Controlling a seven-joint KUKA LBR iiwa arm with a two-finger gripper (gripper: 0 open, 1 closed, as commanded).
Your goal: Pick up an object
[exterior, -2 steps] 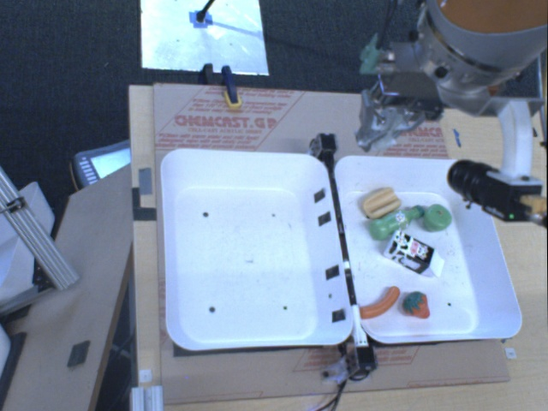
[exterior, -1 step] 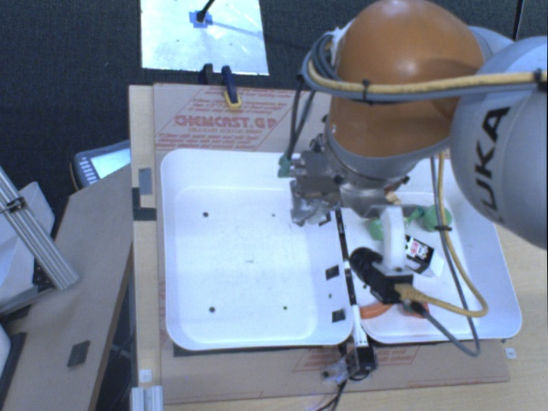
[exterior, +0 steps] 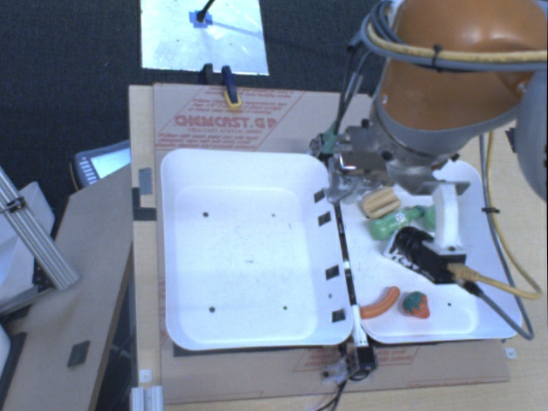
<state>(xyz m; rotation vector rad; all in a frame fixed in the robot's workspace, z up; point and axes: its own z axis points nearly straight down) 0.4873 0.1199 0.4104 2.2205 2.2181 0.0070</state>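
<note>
Honestly, I cannot tell how wide my gripper [exterior: 353, 171] stands, low over the right bin [exterior: 479, 324]. The tan bun [exterior: 381, 202] and green toy [exterior: 396, 222] lie just beside each other, so I risk nudging both and gripping neither.

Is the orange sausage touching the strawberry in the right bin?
Apart. The camera view shows a thin white gap between the sausage and the strawberry.

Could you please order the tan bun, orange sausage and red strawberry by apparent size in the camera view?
1. tan bun: largest.
2. orange sausage and red strawberry: about alike, the sausage longer but thinner, so unranked.
</note>
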